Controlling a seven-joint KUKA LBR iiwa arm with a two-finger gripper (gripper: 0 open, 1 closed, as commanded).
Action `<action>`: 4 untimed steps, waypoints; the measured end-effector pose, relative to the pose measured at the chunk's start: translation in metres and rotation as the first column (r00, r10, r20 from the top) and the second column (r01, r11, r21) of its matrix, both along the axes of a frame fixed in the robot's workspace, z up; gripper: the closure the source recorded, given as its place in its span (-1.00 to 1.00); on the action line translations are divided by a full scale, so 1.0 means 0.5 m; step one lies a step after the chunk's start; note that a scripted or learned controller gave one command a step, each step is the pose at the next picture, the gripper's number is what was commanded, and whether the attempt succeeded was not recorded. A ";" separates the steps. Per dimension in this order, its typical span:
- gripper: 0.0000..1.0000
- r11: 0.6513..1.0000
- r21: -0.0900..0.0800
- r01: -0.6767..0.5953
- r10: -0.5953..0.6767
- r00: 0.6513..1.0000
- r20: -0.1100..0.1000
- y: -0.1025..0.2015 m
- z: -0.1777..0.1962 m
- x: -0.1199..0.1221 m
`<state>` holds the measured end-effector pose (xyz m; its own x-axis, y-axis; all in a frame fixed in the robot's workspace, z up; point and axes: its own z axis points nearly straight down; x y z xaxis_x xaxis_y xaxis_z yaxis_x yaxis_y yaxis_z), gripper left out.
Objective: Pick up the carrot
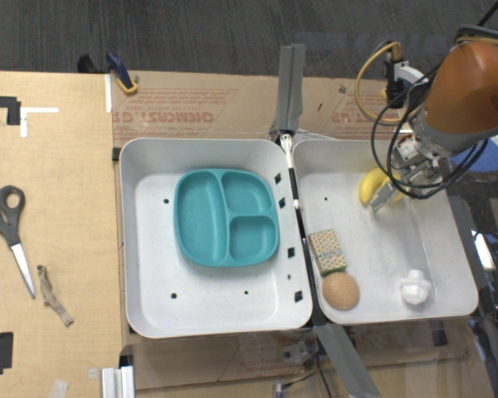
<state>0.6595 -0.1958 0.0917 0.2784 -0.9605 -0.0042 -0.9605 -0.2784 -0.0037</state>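
In the right bin [448, 247], near the back wall, lies a yellow curved item [368, 186]. My gripper [388, 196] hangs just to its right, low over the bin floor, and seems to touch the item's lower right end. The orange band of the arm [469, 85] is above it at the view's right. No orange carrot-shaped thing stands out among the items I can see in either bin.
The right bin also holds a tan and green block [327, 251], a round tan ball [340, 291] and a small white item [415, 288]. A teal divided plate [227, 217] lies in the left bin [149, 247]. Scissors [10, 222] rest on the bench at the left.
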 end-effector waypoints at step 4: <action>-1.00 0.743 -0.001 0.669 -0.669 0.743 -0.002 0.127 0.001 -0.100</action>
<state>0.6094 -0.1324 0.0920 -0.4361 -0.8999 -0.0035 -0.8999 0.4361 -0.0012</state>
